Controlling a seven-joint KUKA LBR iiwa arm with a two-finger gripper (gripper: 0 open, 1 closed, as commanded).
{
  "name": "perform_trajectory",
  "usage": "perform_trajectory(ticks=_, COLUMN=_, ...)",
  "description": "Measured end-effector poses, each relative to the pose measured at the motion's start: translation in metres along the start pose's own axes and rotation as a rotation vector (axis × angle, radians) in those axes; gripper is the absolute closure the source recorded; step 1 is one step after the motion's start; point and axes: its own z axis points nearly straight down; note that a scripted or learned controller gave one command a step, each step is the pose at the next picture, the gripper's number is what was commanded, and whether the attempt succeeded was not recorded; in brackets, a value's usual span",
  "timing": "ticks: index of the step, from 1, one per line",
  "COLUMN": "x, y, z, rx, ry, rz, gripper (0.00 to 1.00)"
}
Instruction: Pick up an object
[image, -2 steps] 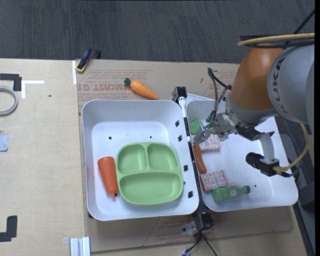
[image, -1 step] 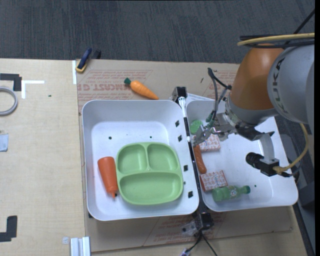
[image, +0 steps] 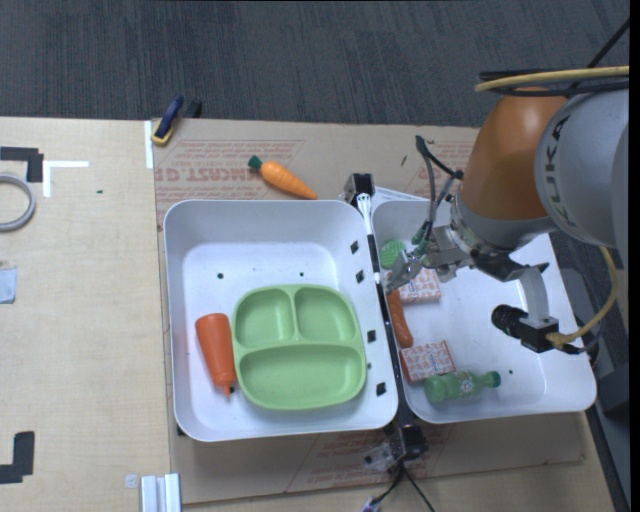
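Observation:
My gripper (image: 412, 262) hangs low over the upper left part of the right bin (image: 560, 385), beside the wall shared with the left bin. Just under and beside it lie a red-and-white patterned packet (image: 422, 287) and something green (image: 392, 252). An orange sausage-shaped toy (image: 399, 320) lies along the left wall below the gripper. Nearer the front rest a second patterned packet (image: 428, 358) and a green bottle (image: 458, 385) on its side.
The left bin (image: 190, 240) holds a green divided plate (image: 298, 346) and an orange cylinder (image: 215, 350). A toy carrot (image: 284, 178) lies on the cardboard behind the bins. The arm's orange band (image: 515, 160) looms over the right bin's back.

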Motion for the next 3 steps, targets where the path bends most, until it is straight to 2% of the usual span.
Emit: perform_trajectory(ticks=3, x=0.0, y=0.0, z=0.0, rx=0.0, ry=0.0, rz=0.0, gripper=0.0)
